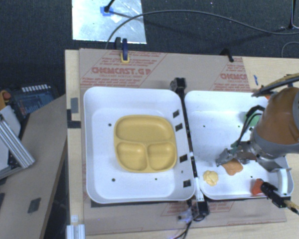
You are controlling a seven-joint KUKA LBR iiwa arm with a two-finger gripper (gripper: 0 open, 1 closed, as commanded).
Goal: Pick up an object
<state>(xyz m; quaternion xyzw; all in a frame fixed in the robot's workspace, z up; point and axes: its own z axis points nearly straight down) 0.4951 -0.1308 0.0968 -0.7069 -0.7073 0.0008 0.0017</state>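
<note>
In the right bin (209, 108) a tan-orange lump (233, 168) lies near the front, directly under my gripper (230, 158). A pale yellow lump (211, 178) sits to its left by the bin's front edge. A small red-orange piece (258, 185) rests at the front right corner. A green object (250, 117) peeks out behind the arm's orange band (281, 118). The gripper's grey fingers hang low over the tan-orange lump; whether they touch it is unclear.
The left bin (97, 133) holds a yellow three-compartment tray (143, 142). A black divider with clips (184, 133) runs between the bins. Cardboard (129, 68) lies under both bins, and cables trail at the back and front.
</note>
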